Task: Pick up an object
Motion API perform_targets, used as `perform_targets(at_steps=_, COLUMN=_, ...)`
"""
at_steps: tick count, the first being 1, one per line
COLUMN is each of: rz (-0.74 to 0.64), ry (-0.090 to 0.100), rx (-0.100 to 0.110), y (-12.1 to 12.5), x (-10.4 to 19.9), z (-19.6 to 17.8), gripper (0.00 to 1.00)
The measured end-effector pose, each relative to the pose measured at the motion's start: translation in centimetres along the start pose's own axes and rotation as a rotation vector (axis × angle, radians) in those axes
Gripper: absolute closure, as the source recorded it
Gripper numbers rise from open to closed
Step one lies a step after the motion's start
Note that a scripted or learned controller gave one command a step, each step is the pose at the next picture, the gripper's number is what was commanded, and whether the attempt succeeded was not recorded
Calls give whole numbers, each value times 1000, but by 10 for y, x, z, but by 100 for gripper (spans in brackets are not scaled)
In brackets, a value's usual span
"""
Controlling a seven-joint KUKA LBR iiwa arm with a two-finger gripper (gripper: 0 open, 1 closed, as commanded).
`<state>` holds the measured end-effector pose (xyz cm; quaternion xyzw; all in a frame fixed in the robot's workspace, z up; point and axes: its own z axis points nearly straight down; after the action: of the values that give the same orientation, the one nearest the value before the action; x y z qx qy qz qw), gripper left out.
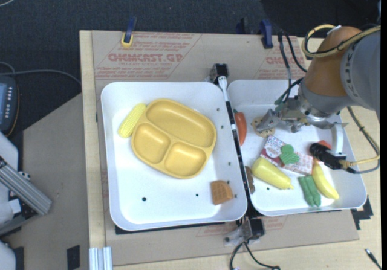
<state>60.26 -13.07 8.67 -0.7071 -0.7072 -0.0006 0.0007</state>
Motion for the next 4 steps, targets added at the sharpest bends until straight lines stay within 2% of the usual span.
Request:
perform_targets(at_steps=1, rz=0, ry=0, rx=-10, y=3, x=1, z=-14, gripper=100)
perform_targets(at_steps=3, rz=-2, ry=-3, rx=-7, y=9, x=12, z=-128, gripper=100)
perform_targets(at_steps=4, rz=-1, ry=-3, rx=-4, y=10, x=12, z=-139, gripper=100)
